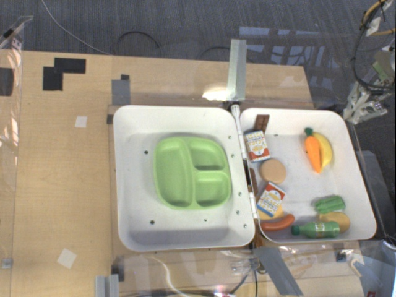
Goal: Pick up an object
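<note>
Green tray (189,172) in left bin (133,166), toys in right bin (346,159)

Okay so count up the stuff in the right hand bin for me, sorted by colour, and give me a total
Orange or yellow: 3, the carrot, the banana and a yellow piece
Green: 2, the bottle and a green vegetable
Red and white cartons: 2, and
Brown or tan: 2, a round cookie and a brown bar
Red: 1, the sausage
Total: 10
</note>
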Controlling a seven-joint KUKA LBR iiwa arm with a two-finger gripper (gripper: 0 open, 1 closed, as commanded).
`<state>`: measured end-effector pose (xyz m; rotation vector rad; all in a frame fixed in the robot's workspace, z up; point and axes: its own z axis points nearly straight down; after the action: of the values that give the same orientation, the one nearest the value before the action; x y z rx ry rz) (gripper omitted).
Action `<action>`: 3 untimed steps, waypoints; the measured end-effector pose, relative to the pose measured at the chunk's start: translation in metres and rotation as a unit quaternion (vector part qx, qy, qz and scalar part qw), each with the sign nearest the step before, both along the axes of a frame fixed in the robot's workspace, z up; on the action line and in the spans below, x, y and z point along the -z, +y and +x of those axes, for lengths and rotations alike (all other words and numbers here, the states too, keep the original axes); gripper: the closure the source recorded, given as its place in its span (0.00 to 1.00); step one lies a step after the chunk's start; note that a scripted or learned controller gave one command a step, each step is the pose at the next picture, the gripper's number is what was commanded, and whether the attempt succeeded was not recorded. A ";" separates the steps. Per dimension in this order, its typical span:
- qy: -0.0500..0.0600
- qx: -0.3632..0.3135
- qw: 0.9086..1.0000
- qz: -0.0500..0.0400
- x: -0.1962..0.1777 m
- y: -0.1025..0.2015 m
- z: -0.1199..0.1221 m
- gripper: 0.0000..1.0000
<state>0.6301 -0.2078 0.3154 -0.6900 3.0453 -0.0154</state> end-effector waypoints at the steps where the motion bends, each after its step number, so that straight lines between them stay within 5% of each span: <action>1: 0.010 -0.002 1.000 0.006 0.065 0.069 0.041 1.00; 2: 0.007 0.001 1.000 0.004 0.061 0.064 0.041 0.00; 3: 0.011 -0.034 0.999 0.004 0.139 0.028 0.023 0.00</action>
<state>0.6532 -0.1803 0.1763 -0.7968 3.0400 0.0046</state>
